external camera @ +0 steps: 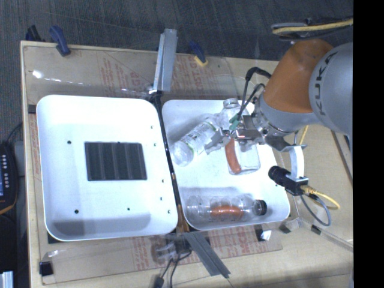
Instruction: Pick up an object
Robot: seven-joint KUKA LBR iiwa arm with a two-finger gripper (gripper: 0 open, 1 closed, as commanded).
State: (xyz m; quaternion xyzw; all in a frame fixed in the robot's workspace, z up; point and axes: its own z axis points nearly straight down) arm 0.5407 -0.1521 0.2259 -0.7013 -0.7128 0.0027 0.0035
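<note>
The right bin (180,110) holds several clear plastic bottles. One bottle (193,141) lies tilted at the bin's middle left. Another bottle (225,209) with a black cap and something orange inside lies along the near wall. A clear container (247,156) with an orange-red piece (231,158) at its left side lies just under my gripper (238,134), which hangs low over the bin's upper right. A clear cap-like top (230,106) shows just behind the gripper. The wrist hides what lies directly beneath it.
The left bin (54,119) has a dark ribbed rectangle (115,161) on its floor. A grey metal bar (164,59) stands at the far edge between the bins. Blue clamps (59,39) grip the bench's back edge. Cables (312,197) trail right of the right bin.
</note>
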